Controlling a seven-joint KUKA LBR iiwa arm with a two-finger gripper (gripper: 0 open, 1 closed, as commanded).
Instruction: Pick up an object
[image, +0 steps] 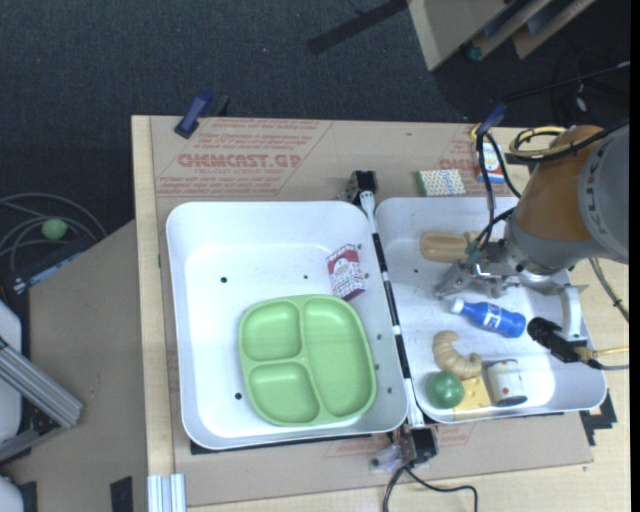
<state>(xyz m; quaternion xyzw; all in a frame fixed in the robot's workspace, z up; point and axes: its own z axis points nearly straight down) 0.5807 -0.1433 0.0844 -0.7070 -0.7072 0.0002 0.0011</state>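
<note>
The arm (570, 200) reaches in from the right and hangs low over the right bin (400, 215), its gripper (478, 272) down among the things at the bin's upper middle; the metal parts there are too small and cluttered to read, so I cannot tell how the jaws stand, and nothing can be made out between them. Several candidates for the pick lie in this bin. A tan, roll-shaped piece (445, 246) lies just left of the gripper, close to the bin's far wall, and a blue bottle (491, 317) with a white cap lies on its side just below the gripper, near it but seemingly apart. Farther toward the near edge sit a curved, croissant-like pastry (452, 353), a green ball (445, 389) resting on or against a yellow flat piece (476, 397), and a small tan cup-like item (506, 381); these are crowded together, which would make a clean pinch harder there. The gripper's place between the roll and the bottle suggests one of those two is the target, likely because they lie more in the open. The left bin (200, 240) holds a green divided tray (305, 358), lying flat toward its near side, and a small red-and-white packet (345, 272) near the wall shared with the right bin, well away from the arm. Both bins rest on a cardboard-covered worktop (250, 150). By my judgement the pick is not yet made.
</note>
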